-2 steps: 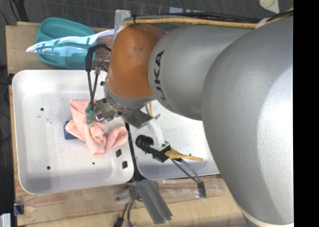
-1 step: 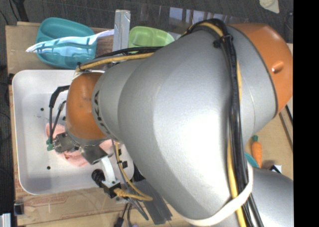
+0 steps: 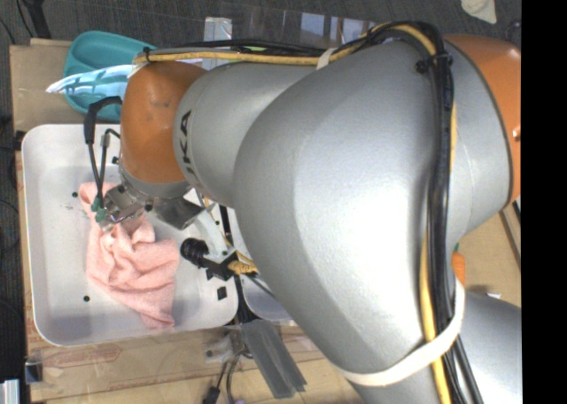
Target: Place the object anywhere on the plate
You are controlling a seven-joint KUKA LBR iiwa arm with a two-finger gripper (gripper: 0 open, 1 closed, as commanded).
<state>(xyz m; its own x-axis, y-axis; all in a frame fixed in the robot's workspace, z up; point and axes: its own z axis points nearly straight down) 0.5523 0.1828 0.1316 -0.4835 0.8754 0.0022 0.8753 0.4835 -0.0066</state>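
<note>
A crumpled pink cloth (image 3: 133, 260) lies in the left white bin (image 3: 44, 216), spread from the bin's middle toward its front edge. The gripper (image 3: 113, 210) is down at the cloth's upper left corner, touching or just over the fabric there. The arm's grey body and orange band (image 3: 155, 128) cover the area to the right of the cloth, hiding most of the right bin. A curved pale edge (image 3: 257, 309) shows below the arm; I cannot tell if it is a plate.
A teal container (image 3: 97, 52) with a white and blue wrapper (image 3: 89, 83) sits beyond the left bin's far edge. A black knob-like fitting (image 3: 193, 250) hangs off the wrist beside the cloth. Wooden bench edge runs along the front.
</note>
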